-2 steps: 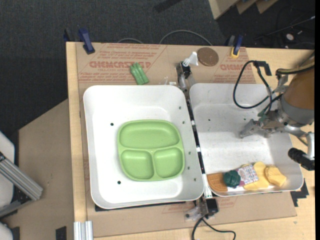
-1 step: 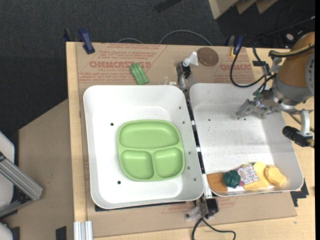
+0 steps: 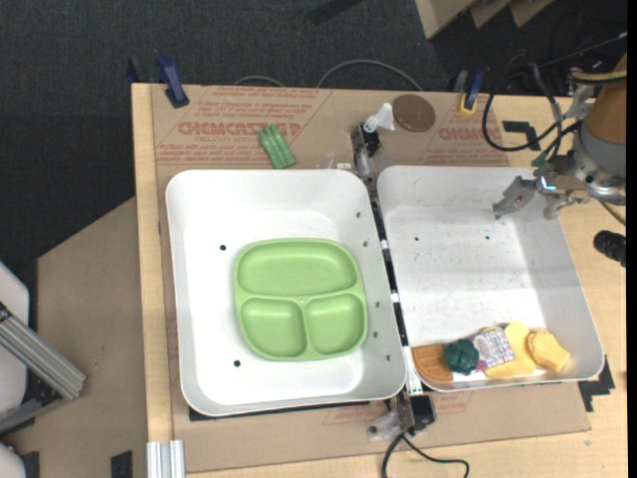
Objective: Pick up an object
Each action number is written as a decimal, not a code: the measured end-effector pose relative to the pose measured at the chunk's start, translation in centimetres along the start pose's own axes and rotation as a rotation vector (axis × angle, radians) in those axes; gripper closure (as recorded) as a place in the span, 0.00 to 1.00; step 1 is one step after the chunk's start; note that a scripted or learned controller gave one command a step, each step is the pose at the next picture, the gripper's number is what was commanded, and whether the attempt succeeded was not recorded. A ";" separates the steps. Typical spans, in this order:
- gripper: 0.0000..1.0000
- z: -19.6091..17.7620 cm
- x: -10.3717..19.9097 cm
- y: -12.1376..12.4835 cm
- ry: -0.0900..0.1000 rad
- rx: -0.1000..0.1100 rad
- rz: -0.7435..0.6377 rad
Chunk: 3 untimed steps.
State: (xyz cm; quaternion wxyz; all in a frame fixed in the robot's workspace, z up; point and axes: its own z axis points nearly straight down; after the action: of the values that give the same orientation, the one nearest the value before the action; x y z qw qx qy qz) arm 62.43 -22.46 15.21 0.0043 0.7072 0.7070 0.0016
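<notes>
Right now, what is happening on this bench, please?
A grey robot arm reaches in from the right, and its gripper hangs over the far part of the right bin with nothing between its fingers. The things it could pick up, small toy foods, lie in a heap at the near edge of that bin. The left bin holds a green divided plate. No object has been picked up yet.

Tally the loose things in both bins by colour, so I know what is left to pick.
Green divided plate, left bin: 1
Dark green item, right bin: 1
Yellow items: 2, as far as I can tell
Brown item: 1
Patterned packet: 1
Total: 6
</notes>
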 end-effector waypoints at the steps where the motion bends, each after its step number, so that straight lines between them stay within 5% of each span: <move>1: 0.00 3.9 0.4 0.4 0.004 0.012 -0.002; 2: 0.00 6.8 0.4 -0.2 0.010 0.010 -0.002; 3: 0.00 1.7 0.1 3.2 0.000 -0.001 -0.003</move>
State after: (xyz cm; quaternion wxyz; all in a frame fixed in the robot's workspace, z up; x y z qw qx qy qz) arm 65.64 -22.38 13.53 0.0046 0.7063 0.7079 0.0020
